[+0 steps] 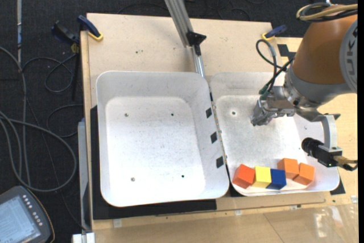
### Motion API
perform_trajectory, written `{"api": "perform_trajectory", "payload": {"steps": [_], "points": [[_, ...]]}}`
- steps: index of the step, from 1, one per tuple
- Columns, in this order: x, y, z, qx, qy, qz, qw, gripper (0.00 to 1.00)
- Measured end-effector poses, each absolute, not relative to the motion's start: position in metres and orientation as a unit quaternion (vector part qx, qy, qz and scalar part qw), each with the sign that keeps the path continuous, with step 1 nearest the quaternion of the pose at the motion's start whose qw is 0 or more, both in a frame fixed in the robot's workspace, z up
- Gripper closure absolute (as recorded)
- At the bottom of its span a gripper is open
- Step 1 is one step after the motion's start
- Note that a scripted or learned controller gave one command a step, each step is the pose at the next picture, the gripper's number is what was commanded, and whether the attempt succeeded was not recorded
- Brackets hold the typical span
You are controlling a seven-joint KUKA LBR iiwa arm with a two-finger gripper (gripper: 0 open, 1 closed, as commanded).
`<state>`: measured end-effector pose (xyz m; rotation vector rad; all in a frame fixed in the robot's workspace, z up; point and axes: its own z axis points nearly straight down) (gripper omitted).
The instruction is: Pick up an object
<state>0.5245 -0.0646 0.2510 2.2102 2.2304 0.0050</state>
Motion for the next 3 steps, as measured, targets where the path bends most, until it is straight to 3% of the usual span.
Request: {"api": "perform_trajectory", "payload": {"steps": [1,3], "points": [[0.533,-0.013,0.257,0.704,0.71,0.0011,0.0,1.0],[0.531,0.089,0.236,0.704,0.71,-0.0007,-0.002,1.0]]}}
